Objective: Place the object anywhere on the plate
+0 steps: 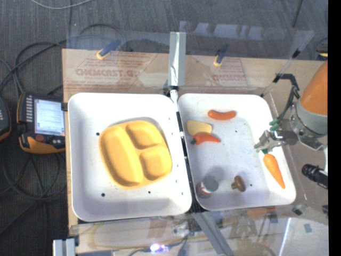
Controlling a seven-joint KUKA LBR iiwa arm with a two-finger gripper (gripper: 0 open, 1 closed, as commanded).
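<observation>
A yellow plate (137, 152) with three compartments lies in the left bin (81, 122), with nothing on it. The right bin (237, 152) holds several toy foods. An orange carrot (274, 170) lies along the bin's right wall, pointing toward the front. My gripper (268, 142) hangs at the bin's right edge, just above the carrot's thick upper end. Nothing shows as lifted by it. The arm's orange band is at the right edge of the view.
Also in the right bin are an orange-red sausage (221, 114) at the back, a pale yellow wedge (199, 127), a red pepper (206, 138), a brown mushroom (238, 184) and a grey-brown piece (208, 184) at the front. A ridge divides the bins.
</observation>
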